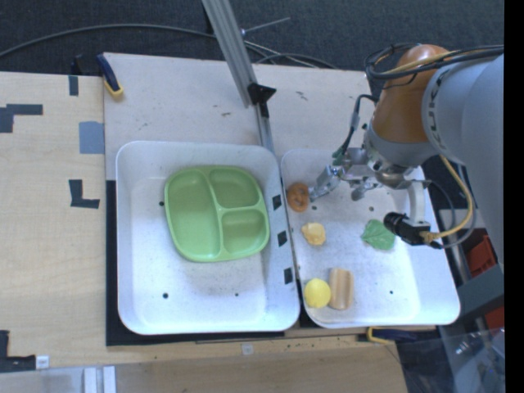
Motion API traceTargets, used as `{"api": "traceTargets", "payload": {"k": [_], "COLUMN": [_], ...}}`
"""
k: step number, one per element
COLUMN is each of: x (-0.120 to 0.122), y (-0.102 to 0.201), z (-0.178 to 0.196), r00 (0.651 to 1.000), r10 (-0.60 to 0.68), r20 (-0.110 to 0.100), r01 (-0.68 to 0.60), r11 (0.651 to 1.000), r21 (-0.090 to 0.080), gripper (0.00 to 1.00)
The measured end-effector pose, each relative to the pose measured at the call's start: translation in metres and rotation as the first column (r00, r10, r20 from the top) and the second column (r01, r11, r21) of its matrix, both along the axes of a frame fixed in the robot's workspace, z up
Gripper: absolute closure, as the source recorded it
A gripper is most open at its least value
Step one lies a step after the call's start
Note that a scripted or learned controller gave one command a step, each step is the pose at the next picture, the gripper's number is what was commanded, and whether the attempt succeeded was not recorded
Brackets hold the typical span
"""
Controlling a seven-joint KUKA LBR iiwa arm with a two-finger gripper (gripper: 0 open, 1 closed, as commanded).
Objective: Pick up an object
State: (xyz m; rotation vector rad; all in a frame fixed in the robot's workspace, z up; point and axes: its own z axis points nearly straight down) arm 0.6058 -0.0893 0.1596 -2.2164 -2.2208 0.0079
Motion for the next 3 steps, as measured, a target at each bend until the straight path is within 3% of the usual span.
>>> {"api": "traceTargets", "payload": {"k": [1, 2, 3], "x": [-0.001, 0.0, -0.004], "y": [-0.008, -0.007, -0.011], "z": [-0.048, -0.035, 0.025], "r00": [1.0, 1.0, 1.0], "r10": [-0.001, 0.001, -0.001], "r20": [0.0, 0.003, 0.011], "r01": [0.001, -0.001, 0.001], "r11": [1.0, 1.0, 1.0], "r21": [0.0, 0.001, 0.0], "gripper": [0.0, 1.0, 1.0]}}
